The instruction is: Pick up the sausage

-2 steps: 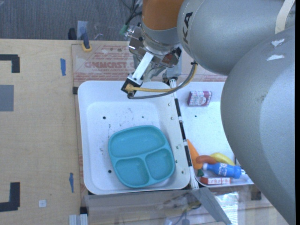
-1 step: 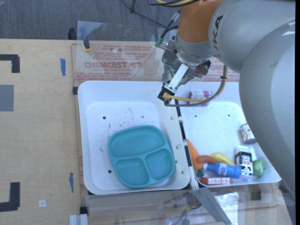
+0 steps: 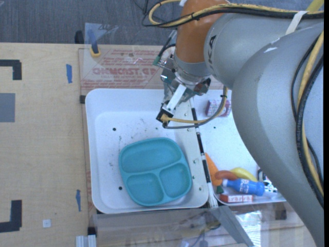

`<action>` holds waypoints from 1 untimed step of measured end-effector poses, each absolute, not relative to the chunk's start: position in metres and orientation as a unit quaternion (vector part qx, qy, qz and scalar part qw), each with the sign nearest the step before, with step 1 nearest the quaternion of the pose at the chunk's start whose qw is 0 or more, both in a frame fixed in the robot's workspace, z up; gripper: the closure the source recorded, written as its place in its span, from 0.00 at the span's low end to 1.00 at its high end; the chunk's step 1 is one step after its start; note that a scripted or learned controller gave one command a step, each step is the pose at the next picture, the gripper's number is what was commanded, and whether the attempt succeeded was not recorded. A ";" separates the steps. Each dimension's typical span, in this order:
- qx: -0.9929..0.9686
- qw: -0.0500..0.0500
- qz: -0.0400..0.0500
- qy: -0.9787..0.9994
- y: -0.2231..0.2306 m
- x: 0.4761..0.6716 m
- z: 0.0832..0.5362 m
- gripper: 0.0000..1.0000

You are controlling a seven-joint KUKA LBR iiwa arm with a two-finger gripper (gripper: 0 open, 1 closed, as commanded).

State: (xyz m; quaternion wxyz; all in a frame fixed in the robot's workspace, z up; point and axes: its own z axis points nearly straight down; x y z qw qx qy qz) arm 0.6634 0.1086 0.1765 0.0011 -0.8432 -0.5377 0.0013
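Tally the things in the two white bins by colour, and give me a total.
Teal: 1, divided teal plastic plate
Orange-red: 1, orange-red sausage-shaped piece
Yellow: 1, curved yellow banana-like piece
Blue: 1, blue plastic bottle
Pink: 1, small pink packet
Total: 5 that can be clearly made out; the grey arm hides part of the right white bin.

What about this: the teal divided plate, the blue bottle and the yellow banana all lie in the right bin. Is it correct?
Not fully. The camera view shows the teal divided plate in the left bin, not the right. The blue bottle and the yellow banana do lie in the right bin.
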 end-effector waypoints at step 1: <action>-0.801 -0.001 -0.004 -0.599 0.149 0.630 0.091 1.00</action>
